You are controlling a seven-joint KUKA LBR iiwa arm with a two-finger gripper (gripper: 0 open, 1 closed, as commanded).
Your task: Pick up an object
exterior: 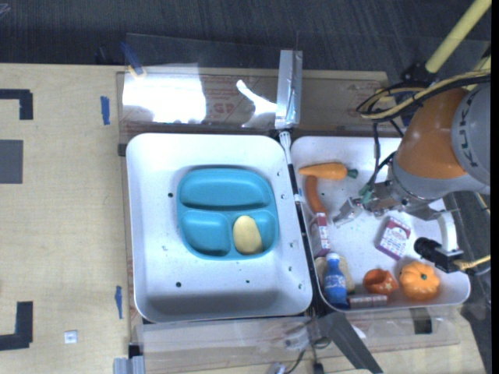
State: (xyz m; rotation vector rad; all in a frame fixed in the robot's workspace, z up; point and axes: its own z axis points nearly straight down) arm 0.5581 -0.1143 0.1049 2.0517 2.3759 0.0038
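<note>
At the right of the frame the arm (456, 150) is a thick, rounded grey body with a broad orange band (429, 142) wrapped above the wrist. Part of a dark printed letter shows on its grey shell. Black and yellow cables (390, 100) loop beside the band. The claw (366, 202) is small, metallic and grey.

I see two bins side by side: left bin (148, 209) holding a divided tray (222, 189) with a lemon (247, 234) inside; right bin (366, 148) containing carrot (323, 171), bottle (334, 277), pumpkin (419, 280).
</note>
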